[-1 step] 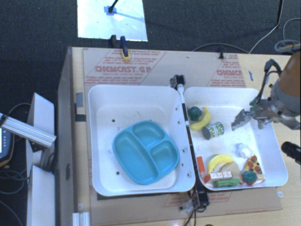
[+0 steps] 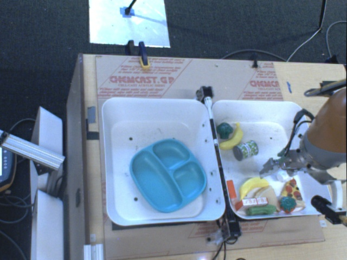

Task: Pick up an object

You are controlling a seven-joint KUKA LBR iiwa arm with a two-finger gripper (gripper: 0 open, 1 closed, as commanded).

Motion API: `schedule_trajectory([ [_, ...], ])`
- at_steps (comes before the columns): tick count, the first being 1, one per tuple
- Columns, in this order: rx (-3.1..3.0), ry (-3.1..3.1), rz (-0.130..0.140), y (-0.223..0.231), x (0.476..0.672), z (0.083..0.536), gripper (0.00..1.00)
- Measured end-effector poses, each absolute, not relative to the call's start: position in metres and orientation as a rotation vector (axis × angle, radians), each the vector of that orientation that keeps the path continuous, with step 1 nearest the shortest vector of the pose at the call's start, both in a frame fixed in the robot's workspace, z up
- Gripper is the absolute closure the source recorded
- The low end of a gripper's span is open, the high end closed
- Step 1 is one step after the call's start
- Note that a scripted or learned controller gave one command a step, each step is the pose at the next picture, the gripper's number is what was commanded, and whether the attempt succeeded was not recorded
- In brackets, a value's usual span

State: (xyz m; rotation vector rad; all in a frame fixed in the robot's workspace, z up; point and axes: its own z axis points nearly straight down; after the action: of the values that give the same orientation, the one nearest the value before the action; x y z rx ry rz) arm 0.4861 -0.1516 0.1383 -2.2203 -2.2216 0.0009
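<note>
Two shallow white bins side by side on a bench, seen from above at a slant. Left bin [image 2: 116,145]: one blue divided plate [image 2: 168,174] with three compartments, lying flat near the middle of the floor, tilted diagonally to the bin walls.

Right bin [image 2: 271,115]: several small objects. Toward the upper left, just beside the divider: a dark green ball-like toy [image 2: 224,129] touching a yellow banana [image 2: 233,138]. Just right of and below these: a small can [image 2: 245,150] with a green label, lying on its side. Along the near wall: a second yellow banana-like piece [image 2: 254,186], a small white-and-red box [image 2: 254,201], a green elongated item [image 2: 261,210], a pizza-slice toy [image 2: 292,190] and a green-and-red round item [image 2: 287,203], packed closely together. At the divider's foot: a small orange-red piece [image 2: 231,189].

Arm [image 2: 328,137] entering from the right, orange band above the wrist, grey below. Gripper [image 2: 279,166] over the right bin, right of the can and above the banana-like piece and pizza-slice toy. Finger spacing: cannot tell from this angle; nothing visible between the fingers. Contact with any object: cannot tell.

Behind the bins: a brown printed board [image 2: 162,77] and a pale sheet [image 2: 129,15] on dark carpet.
</note>
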Motion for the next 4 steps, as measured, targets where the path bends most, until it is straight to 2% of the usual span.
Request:
schedule_trajectory([
  [1,-2.218,-2.224,-0.001,-0.099,0.487,0.098,0.0],
  [3,-2.22,-2.23,-0.006,-0.094,0.639,0.086,0.0],
  [4,-2.217,-2.237,-0.009,-0.095,0.64,0.098,1.0],
])
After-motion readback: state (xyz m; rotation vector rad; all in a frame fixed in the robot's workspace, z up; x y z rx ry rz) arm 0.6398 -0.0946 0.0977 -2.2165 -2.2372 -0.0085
